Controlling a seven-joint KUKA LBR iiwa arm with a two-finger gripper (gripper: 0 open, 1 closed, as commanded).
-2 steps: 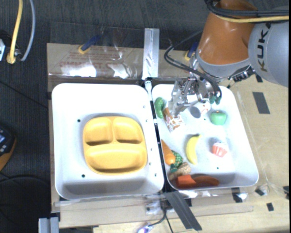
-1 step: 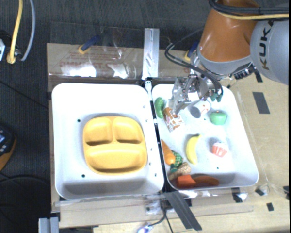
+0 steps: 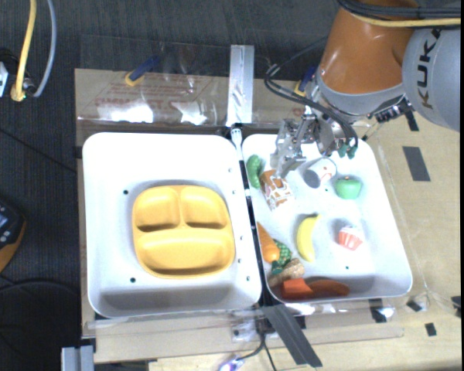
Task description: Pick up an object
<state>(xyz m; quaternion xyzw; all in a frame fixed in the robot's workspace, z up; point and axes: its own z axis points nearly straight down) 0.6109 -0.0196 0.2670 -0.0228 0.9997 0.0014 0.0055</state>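
My gripper point(image 3: 290, 158) hangs over the back left part of the right bin point(image 3: 387, 230), under the orange-banded wrist. Just in front of it lies a brown and white patterned object point(image 3: 277, 191), close to the gripper's tip; whether they touch is unclear. A green vegetable point(image 3: 253, 169) lies to its left against the bin wall. A small white cup point(image 3: 319, 173) and a green apple point(image 3: 348, 186) lie to the right of the gripper. Further forward are a banana point(image 3: 306, 236) and a red and white cupcake point(image 3: 349, 237).
A carrot point(image 3: 267, 246), a leafy green piece point(image 3: 281, 255) and a red sausage point(image 3: 315, 287) crowd the right bin's front left corner. The left bin point(image 3: 108, 176) holds a yellow divided plate point(image 3: 183, 229). Clear plastic bags point(image 3: 158, 103) lie behind the bins.
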